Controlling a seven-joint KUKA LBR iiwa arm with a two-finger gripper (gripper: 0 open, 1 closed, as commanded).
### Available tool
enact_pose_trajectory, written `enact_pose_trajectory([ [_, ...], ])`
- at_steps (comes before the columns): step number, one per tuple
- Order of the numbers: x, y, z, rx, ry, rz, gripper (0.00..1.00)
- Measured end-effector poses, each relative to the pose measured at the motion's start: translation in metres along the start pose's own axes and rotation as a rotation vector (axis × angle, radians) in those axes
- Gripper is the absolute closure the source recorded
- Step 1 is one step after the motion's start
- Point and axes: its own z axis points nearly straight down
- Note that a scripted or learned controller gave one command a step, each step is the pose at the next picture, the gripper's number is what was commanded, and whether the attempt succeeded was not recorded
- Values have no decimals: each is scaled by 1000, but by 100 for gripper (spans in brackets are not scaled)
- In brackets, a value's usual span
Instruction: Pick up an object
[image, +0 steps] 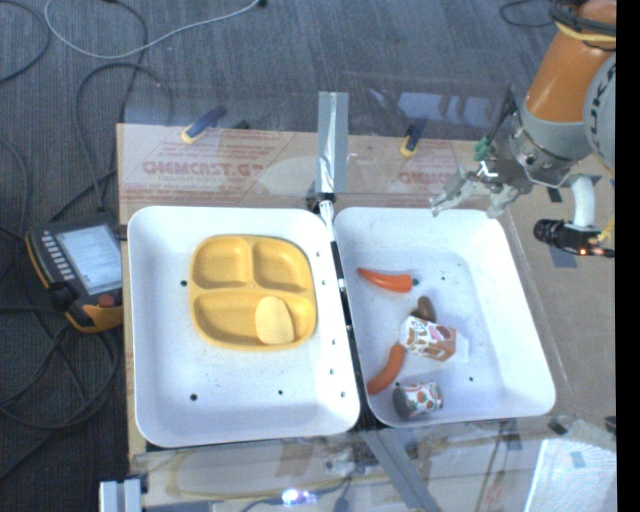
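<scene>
**A:** Nothing sits between the fingers of your hand (468, 194) right now. They're spread apart, hovering above the far edge of the right bin (520, 300), up by its far rim, with the orange band of the arm (565, 85) behind them to the right.

**B:** So which step are you in?

**A:** You're at the approach, I'd judge. No grasp begun, no object touched. Everything you could take lies nearer than the hand. Closest to it is the orange carrot-like piece (386, 280), lying flat toward the bin's left side. Nearer again is a small dark brown item (426, 307), touching a crumpled red-and-white packet (431, 339). An orange sausage-shaped piece (385, 371) lies slanted just left of that packet, and a small can on its side (417, 398) rests by the near wall.

**B:** And the left bin?

**A:** You'd find a yellow divided tray (253, 290) there, with a pale round piece (274, 321) in its near compartment. Well apart from the hand.

**B:** What does the next move ask of you?

**A:** You'd need to come nearer and leftward, then descend. The carrot piece looks the likeliest, since it lies apart from the cluster; set the fingers across its narrow width.
</scene>
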Motion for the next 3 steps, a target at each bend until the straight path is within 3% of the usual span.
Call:
enact_pose_trajectory([
  [1,60,8,107,0,0,-321,0],
  [2,41,-54,157,-17,-6,-532,0],
  [3,63,-22,157,-17,-9,-481,0],
])
